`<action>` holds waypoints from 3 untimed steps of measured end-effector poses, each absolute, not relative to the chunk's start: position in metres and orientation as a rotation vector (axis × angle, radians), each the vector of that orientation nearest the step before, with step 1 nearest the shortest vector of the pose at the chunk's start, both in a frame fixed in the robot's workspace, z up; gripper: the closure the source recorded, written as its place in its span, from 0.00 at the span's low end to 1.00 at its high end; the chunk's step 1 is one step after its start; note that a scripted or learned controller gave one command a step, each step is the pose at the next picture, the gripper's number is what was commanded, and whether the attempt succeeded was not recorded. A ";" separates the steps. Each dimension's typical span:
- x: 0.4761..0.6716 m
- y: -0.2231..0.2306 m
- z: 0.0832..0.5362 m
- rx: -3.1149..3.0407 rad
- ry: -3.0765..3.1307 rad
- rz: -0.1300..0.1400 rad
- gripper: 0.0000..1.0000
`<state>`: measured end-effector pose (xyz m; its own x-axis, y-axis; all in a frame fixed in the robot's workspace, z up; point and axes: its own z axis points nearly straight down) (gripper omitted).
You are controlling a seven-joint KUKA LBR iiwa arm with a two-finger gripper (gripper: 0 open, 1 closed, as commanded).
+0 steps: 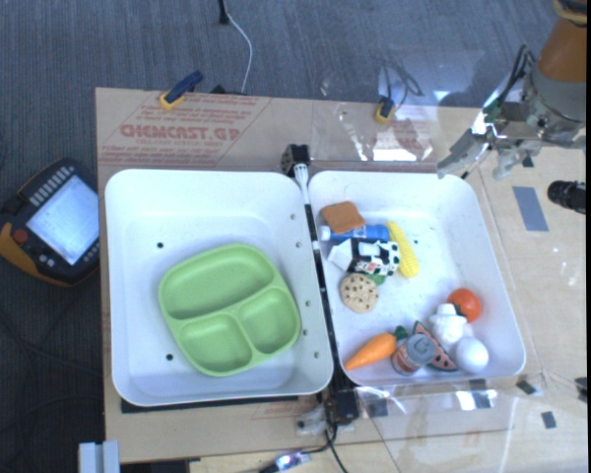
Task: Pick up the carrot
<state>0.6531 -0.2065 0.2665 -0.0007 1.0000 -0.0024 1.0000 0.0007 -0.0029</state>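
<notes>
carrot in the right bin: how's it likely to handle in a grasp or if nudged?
The carrot looks like a smooth moulded toy, so probably stiff and light. Its tapered, rounded body may slip toward the thin end under a squeeze, or roll if pushed. It lies beside a small can near the bin wall, so room for the gripper looks tight.

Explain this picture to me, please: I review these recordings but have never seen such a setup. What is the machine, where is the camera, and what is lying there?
One camera looks down at a slant on two white bins. The grey and orange robot arm reaches in from the right; its gripper hangs above the right bin's far corner, holding nothing. That bin holds toy food: the carrot it must pick up lies near the front, with a cookie, a corn cob, a tomato and others. The left bin holds a green divided plate.
</notes>
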 end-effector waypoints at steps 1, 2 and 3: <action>0.604 -0.224 0.185 -1.774 -2.588 0.006 0.00; 0.537 -0.183 0.189 -1.744 -2.611 0.004 0.00; 0.502 -0.129 0.155 -2.179 -2.252 0.008 0.00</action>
